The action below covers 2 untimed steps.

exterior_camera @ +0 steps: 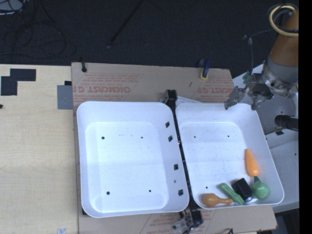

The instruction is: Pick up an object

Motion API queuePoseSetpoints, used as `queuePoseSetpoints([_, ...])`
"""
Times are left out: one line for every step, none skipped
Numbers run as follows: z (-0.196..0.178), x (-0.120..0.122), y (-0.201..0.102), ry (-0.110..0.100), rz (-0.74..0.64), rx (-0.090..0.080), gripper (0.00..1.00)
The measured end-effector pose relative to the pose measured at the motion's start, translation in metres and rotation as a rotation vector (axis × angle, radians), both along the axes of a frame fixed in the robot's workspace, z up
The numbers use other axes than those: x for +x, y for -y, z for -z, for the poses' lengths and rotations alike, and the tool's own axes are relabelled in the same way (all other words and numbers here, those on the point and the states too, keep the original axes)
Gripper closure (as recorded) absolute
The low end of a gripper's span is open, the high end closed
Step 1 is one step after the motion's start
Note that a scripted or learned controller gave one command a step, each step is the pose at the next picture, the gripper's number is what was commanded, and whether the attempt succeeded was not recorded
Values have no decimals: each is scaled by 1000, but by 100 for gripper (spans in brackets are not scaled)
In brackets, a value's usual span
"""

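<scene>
approach step: gripper [245, 97] hangs above right bin [214, 112] far rim, fingers apart, holding nothing. next it must descend on the orange carrot [251, 163] near corner.

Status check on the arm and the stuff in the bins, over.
Two-finger gripper open, above right white bin's far rim, holding nothing. Orange carrot-shaped toy, green ball, black block clustered in near right corner. Path unobstructed.
</scene>
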<state>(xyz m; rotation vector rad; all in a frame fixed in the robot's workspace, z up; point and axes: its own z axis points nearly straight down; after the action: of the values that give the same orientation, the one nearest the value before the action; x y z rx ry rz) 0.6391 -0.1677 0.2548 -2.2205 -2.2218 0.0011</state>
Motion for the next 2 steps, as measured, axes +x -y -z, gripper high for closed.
queuePoseSetpoints([67, -119, 12, -15, 6, 5, 0])
queuePoseSetpoints([-122, -125, -20, 17, -4, -3, 0])
